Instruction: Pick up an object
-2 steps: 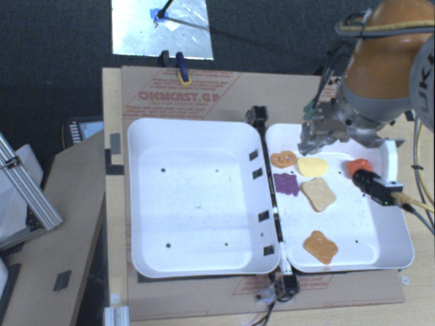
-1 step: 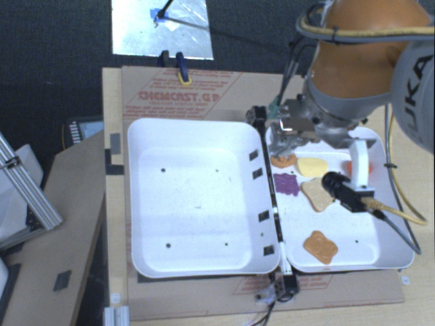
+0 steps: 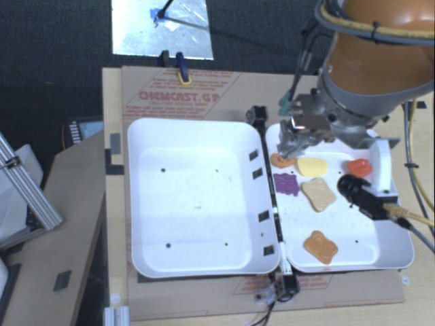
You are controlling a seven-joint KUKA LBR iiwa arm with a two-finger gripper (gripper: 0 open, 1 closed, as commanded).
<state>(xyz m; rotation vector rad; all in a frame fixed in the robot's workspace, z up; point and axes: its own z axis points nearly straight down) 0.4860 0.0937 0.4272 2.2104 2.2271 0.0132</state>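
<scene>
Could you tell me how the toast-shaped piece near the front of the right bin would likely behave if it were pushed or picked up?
The toast-shaped piece lies flat, so it would probably slide rather than roll or tip. It looks like a small moulded toy, so likely stiff and light. Its low profile on the right bin floor may leave the tool little edge to pinch.

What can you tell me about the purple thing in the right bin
The purple piece is a flat, roughly square item with ragged edges, matte and a deep violet, possibly a toy food or foam cutout. It lies flat on the floor of the right bin, close to that bin's left wall beside the divider between the bins. The tan bread-shaped piece sits just to its right, about touching it, and an orange piece lies just beyond it. Nothing grips it.
</scene>
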